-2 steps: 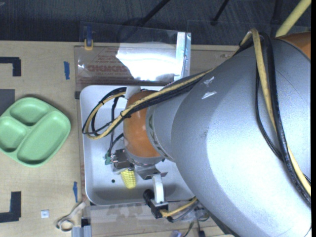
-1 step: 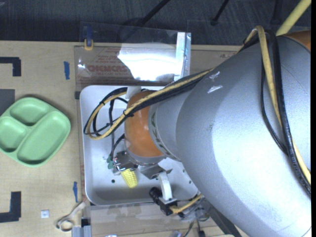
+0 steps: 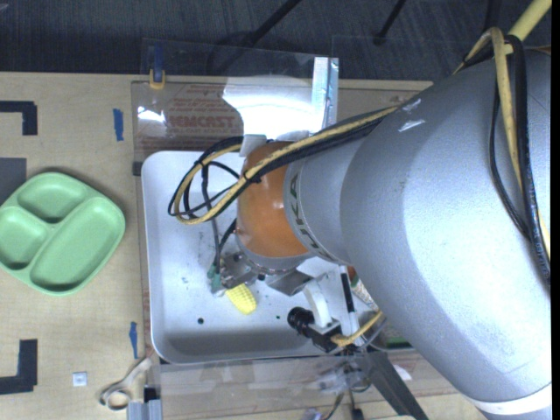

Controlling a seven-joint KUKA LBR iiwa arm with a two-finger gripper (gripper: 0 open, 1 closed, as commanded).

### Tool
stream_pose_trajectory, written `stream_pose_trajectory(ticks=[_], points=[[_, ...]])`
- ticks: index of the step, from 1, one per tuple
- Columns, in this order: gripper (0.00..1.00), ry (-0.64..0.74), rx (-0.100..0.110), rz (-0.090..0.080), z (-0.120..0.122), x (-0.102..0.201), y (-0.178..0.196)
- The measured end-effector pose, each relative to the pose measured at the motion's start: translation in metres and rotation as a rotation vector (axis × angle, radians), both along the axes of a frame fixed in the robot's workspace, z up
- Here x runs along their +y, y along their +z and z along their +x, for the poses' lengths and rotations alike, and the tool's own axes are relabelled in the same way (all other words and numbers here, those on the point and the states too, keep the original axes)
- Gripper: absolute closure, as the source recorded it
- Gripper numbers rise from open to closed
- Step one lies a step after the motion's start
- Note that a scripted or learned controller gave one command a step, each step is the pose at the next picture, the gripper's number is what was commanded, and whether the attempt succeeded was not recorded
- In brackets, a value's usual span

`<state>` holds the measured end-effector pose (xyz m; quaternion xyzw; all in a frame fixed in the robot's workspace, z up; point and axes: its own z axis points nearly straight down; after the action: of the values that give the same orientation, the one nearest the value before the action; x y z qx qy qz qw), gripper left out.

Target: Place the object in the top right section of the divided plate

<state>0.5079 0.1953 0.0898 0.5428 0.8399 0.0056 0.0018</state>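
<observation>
Reaching down into the white bin (image 3: 166, 234), with the gripper (image 3: 229, 274) hanging low over the floor of it, touching or just above a small yellow object (image 3: 243, 301). Judging by this, working on the pick-up step, nothing yet carried. Cannot tell how the jaws are standing: hidden under the wrist and the orange band (image 3: 262, 213).

Next, needing a firm grasp, a lift above the bin wall, then travelling left to the green divided plate (image 3: 59, 231) lying on the worktop (image 3: 70, 348), well apart from the bin. Plenty of open room lying between; bin rim and dangling cable (image 3: 197, 186) needing care.
</observation>
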Motion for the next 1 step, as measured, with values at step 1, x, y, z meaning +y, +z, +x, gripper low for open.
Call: stream_pose_trajectory(ticks=[1], points=[[1.0, 0.026, 0.013, -0.009, -0.0035, -0.0391, 0.1087]])
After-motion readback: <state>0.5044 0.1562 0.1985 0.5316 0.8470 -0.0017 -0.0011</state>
